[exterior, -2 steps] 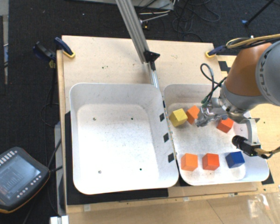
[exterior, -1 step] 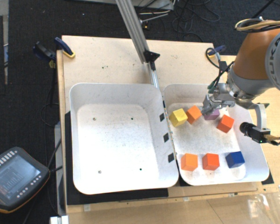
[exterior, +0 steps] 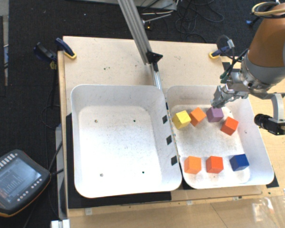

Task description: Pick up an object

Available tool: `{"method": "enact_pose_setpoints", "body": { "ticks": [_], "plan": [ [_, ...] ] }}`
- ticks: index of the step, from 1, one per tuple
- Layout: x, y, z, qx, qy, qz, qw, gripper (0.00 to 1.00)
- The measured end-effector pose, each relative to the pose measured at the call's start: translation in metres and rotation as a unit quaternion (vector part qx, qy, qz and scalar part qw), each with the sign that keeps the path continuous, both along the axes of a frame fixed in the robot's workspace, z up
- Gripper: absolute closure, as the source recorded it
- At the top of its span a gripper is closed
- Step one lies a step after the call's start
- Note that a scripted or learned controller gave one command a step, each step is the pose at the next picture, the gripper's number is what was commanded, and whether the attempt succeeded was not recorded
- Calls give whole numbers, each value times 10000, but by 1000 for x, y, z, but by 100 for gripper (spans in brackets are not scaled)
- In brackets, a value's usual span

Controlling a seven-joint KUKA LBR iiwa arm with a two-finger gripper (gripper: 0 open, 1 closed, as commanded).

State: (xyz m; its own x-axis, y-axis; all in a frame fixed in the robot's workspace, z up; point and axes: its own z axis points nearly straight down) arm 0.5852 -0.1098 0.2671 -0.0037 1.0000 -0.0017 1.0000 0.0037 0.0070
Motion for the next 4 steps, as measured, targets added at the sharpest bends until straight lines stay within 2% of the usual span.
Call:
{"method": "enact_pose_setpoints", "body": {
  "ticks": [1, 3, 4],
  "plan": [
    [5, 47, -1, 13, 25, 16, 10000, 100],
    [-11, 150, -22, 16, 45, 24, 10000, 100],
    [-5, 194, -27, 11, 32, 17, 10000, 100]
  ]
}}
